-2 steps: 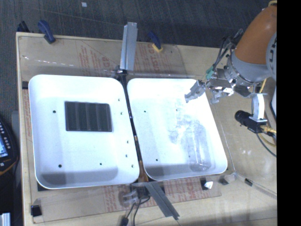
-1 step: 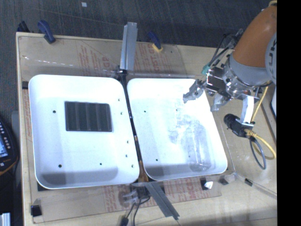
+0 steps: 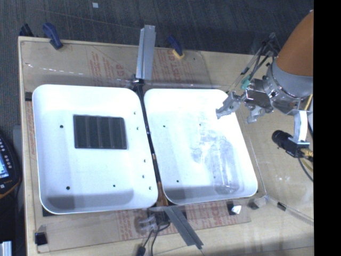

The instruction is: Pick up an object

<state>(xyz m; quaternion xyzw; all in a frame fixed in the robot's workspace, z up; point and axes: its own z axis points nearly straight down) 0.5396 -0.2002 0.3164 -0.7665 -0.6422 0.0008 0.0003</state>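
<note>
A dark grey ribbed rectangular block (image 3: 100, 132) lies flat in the left bin (image 3: 48, 191), toward its upper middle. A clear plastic bottle-like object (image 3: 221, 161) lies in the right bin (image 3: 176, 193), hard to make out against the white floor. My gripper (image 3: 237, 113) hangs over the right bin's upper right rim, up and to the right of the clear object. Its fingers (image 3: 223, 110) are spread open with nothing between them.
A metal bar (image 3: 145, 52) stands at the back between the bins, and another bracket (image 3: 178, 225) sits at the front. Blue clamps (image 3: 52, 35) hold the bench's back edge. A black cylinder (image 3: 285, 142) and cables hang by the wrist.
</note>
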